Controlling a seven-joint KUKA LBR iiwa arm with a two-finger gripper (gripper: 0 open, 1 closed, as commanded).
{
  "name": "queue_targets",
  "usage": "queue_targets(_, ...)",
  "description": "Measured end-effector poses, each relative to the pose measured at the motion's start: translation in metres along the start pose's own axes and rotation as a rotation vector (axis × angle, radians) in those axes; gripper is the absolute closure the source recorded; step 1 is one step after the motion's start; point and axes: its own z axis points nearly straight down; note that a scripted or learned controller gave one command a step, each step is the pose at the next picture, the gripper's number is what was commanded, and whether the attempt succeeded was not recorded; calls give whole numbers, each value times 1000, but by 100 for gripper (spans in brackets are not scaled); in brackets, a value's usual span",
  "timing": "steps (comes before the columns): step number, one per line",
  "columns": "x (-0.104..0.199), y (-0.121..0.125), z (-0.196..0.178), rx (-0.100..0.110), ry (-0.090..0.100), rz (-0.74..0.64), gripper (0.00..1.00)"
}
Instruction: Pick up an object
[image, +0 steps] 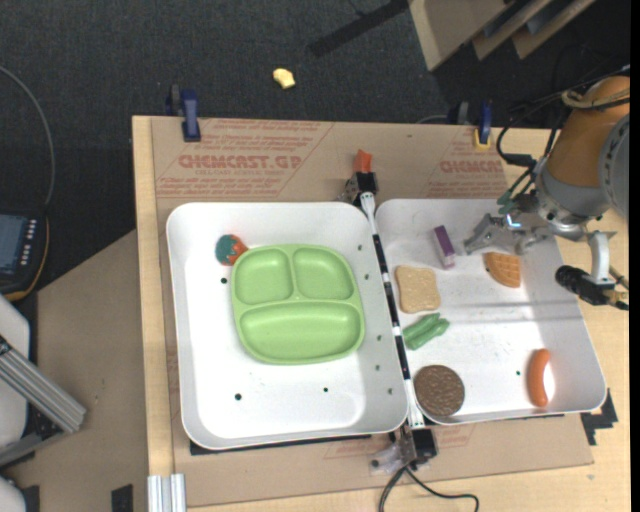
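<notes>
The right bin (575, 330) holds a purple block (443, 245), an orange waffle piece (504, 268), a slice of bread (417, 288), a green pea pod (425, 330), a round brown cookie (439, 390) and an orange sausage (540, 377). My gripper (506, 238) hangs over the bin's far side, just above the waffle piece and to the right of the purple block. Its fingers are spread open, with nothing between them.
The left bin (200, 380) carries a green divided plate (296, 303) and a small red and green item (231, 248) at its far left. The arm (585, 160) comes in from the upper right. A clamp (364, 180) sits at the far end of the wall between the bins.
</notes>
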Motion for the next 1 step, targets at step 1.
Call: queue_targets(1,19,-43,1,7,2,-3,0)
